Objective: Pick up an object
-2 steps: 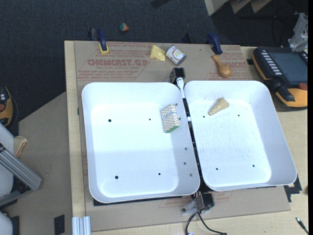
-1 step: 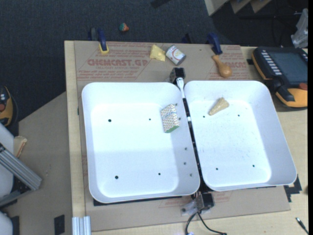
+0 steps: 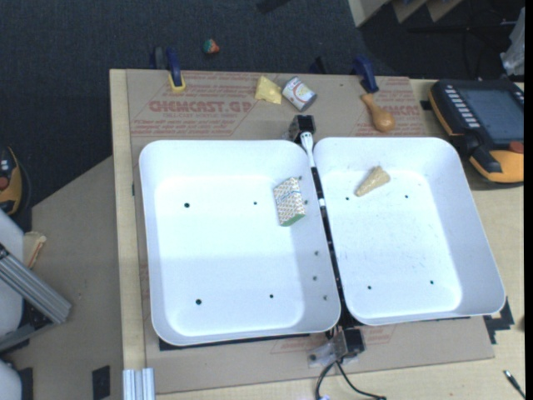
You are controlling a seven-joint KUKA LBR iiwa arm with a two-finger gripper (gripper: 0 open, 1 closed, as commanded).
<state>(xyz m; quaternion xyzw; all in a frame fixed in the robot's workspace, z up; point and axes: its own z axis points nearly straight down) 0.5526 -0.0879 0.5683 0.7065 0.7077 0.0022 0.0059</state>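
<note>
Two white bins sit side by side on the counter (image 3: 133,323), their inner rims touching. The left bin (image 3: 166,223) holds one patterned packet (image 3: 289,201) near its right wall, with wide bare floor elsewhere. The right bin (image 3: 466,223) holds one tan wedge (image 3: 371,181) near its far edge. The brown board (image 3: 208,107) behind reads "CHEMCAST". The hand's state cannot be told.

Robot's teach pendant (image 3: 490,123), dark grey casing with rounded corners, glossy dark screen catching pale reflections, row of small light keys beside it, orange-yellow trim along one edge
</note>
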